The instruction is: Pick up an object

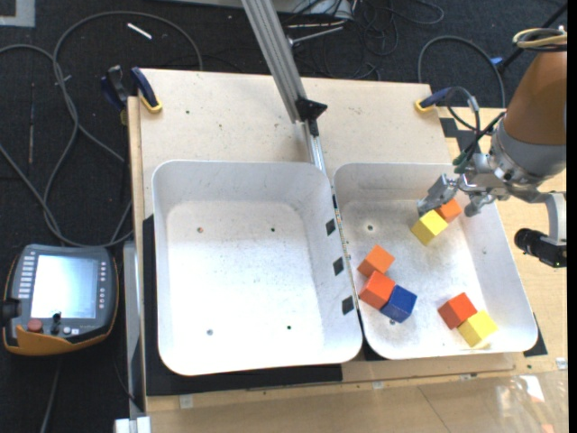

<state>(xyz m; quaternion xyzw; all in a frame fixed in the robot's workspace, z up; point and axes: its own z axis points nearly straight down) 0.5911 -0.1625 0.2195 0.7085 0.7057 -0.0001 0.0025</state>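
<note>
We see the metal two-finger gripper (444, 204) pinching a matte yellow-and-orange block (435, 221) (square-edged) at the glossy white right bin's (505, 269) one o'clock.

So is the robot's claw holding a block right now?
Gripper: right above a yellow block and an orange block in the right bin; whether it holds either cannot be told.

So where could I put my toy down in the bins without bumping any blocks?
The left bin has bare floor from wall to wall. The right bin is crowded: the gripper by a yellow block, then orange blocks and a blue block near the divider. Its bare patch is the far-left corner.
</note>
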